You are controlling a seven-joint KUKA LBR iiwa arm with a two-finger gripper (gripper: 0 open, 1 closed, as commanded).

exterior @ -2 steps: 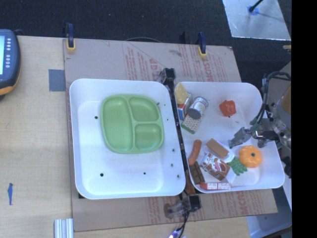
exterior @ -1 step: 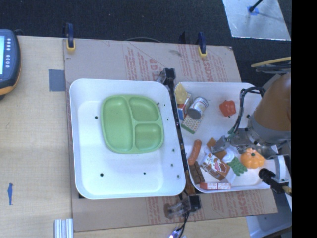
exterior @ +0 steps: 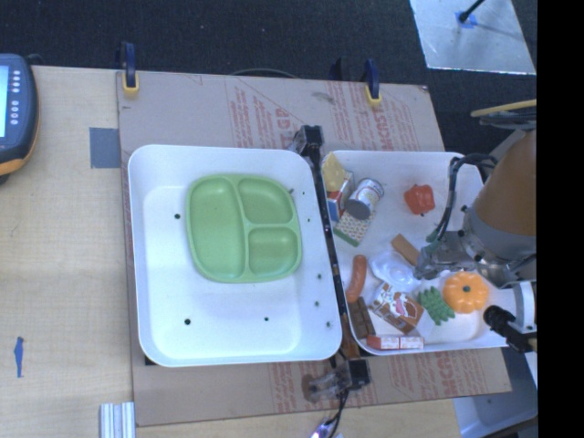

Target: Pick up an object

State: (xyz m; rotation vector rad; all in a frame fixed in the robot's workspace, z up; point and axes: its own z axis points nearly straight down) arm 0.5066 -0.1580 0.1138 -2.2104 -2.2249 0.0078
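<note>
In the camera view the pincer [exterior: 429, 265] hangs low in the right bin [exterior: 388, 164], over a clear wrapper; whether it is apart or together I cannot tell. The orange pumpkin [exterior: 466, 292] sits at its four o'clock, the tin can [exterior: 363, 197] at ten. Best descend straight onto one separate item, avoiding clutter toward six.

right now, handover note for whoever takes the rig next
Gripper: low in the right bin, over the clutter; nothing seen held.
Left bin: green plate.
Right bin: can, red toy, orange pumpkin, sausage, packets.
Done: no pick visible.
Left: grasp an object and lift it.
</note>
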